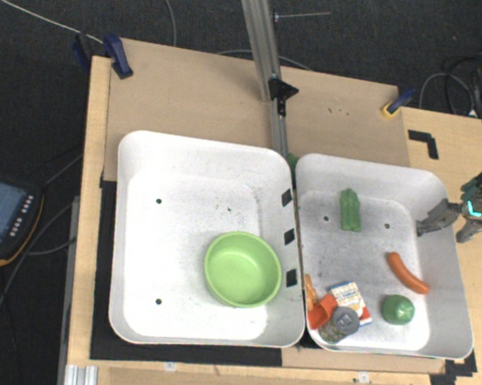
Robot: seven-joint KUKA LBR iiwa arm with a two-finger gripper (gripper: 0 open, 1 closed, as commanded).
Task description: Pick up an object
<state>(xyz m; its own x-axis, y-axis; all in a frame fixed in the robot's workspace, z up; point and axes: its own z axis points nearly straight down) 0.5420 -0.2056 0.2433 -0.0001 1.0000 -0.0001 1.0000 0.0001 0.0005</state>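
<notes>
Two pincer [450,224] fingers spread, nothing held

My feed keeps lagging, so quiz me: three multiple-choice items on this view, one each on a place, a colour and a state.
1. Where is the green bowl?
A. left bin
B. right bin
C. on the bench

2. What colour is the sausage-shaped item in the right bin?
A. blue
B. orange
C. white

3. Where is the gripper?
A. over the bowl
B. at the right bin's right rim
C. in the left bin

Key: 1 A, it sits in the left bin's lower right. 2 B, plainly orange. 3 B, it is at that rim.
</notes>
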